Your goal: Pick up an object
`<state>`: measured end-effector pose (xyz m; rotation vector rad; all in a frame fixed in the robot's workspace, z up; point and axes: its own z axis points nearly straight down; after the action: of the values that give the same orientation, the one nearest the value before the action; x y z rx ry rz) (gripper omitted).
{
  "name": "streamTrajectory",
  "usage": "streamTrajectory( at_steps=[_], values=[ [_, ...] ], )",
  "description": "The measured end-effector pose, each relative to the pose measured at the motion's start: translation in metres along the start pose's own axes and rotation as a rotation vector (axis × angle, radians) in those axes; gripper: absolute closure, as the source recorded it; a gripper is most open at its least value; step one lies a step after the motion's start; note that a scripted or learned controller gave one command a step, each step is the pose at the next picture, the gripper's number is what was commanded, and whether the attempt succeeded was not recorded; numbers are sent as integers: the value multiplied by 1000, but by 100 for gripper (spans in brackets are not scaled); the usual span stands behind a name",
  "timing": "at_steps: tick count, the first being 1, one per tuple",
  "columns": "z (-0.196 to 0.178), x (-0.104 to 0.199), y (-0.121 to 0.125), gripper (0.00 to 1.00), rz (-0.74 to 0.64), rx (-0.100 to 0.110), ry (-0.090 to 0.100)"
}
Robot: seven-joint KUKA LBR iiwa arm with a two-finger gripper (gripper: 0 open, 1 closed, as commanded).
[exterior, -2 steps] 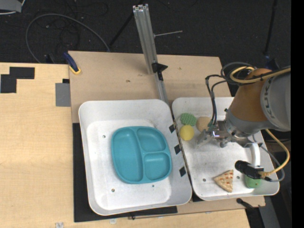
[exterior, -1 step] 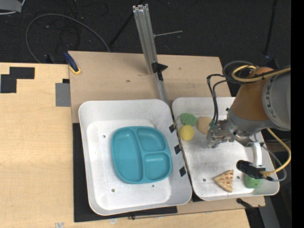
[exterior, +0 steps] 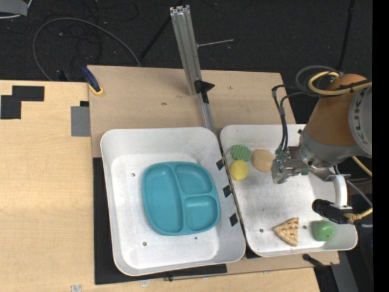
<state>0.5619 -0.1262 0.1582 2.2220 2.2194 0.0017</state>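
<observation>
Two white bins sit side by side on a tan bench. The left bin (exterior: 121,163), in the lower middle of the frame, holds a teal divided tray (exterior: 180,197) lying flat near its centre, with one long section and two smaller ones. The right bin (exterior: 267,224) holds the loose objects. Near its upper left corner lies a green bumpy piece (exterior: 240,152), with a yellow ball (exterior: 239,170) just below it and a tan round piece (exterior: 262,160) just to the right of both. Along the bin's lower edge lie a pizza slice (exterior: 287,231) and, further right, a green block (exterior: 323,230), apart from each other.

The arm (exterior: 334,123) enters from the right of the frame, its orange band high at the upper right. The gripper (exterior: 281,174) hangs over the upper middle of the right bin, just right of the tan round piece and close beside it; whether they touch cannot be told. Nothing shows between the fingers, and from this angle it cannot be told whether they are spread or closed.

A metal post (exterior: 188,47) rises from the bench above the gap between the bins. Black cables (exterior: 67,35) loop on the dark floor at upper left. No readable writing or brand mark shows anywhere.
</observation>
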Motion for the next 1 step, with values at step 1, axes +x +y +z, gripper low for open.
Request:
streamTrajectory(
  at_steps=[1],
  values=[
    [-50, -9, 7, 100, -1, 0, -1]
  ],
)
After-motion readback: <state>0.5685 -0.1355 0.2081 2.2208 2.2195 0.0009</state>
